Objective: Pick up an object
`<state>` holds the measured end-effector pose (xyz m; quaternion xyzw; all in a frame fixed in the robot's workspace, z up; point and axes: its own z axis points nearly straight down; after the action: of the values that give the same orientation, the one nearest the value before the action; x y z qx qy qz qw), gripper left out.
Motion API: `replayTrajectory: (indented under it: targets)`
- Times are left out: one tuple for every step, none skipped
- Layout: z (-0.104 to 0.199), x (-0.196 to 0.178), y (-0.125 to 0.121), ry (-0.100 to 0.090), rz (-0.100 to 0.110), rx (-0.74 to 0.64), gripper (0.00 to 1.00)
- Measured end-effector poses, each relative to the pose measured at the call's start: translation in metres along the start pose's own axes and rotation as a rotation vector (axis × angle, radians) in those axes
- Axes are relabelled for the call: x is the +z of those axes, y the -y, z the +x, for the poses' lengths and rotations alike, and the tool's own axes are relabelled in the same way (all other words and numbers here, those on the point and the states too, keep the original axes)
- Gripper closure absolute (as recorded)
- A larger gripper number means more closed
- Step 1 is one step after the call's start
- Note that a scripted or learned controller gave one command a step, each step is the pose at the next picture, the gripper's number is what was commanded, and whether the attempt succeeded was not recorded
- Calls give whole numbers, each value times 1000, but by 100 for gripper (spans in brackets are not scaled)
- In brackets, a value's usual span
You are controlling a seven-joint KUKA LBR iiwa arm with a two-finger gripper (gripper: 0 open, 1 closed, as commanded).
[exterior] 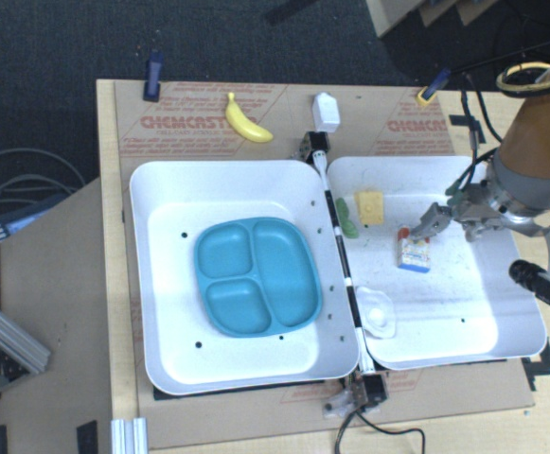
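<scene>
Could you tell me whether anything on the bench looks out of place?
Yes: a banana lies on the cardboard behind the left bin, outside both bins. The blue tray sits somewhat askew in that bin. The right bin's items look loosely scattered, nothing spilled.

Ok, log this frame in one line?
gripper: over right bin, at small packet | nothing seen held | left bin: blue plate | banana: on bench
</scene>
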<state>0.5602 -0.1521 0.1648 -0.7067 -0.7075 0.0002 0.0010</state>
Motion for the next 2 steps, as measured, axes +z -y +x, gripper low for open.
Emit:
replayTrajectory:
  targets:
    - [7,81,-16,0,1,1,0]
    - [7,70,-16,1,-2,0,100]
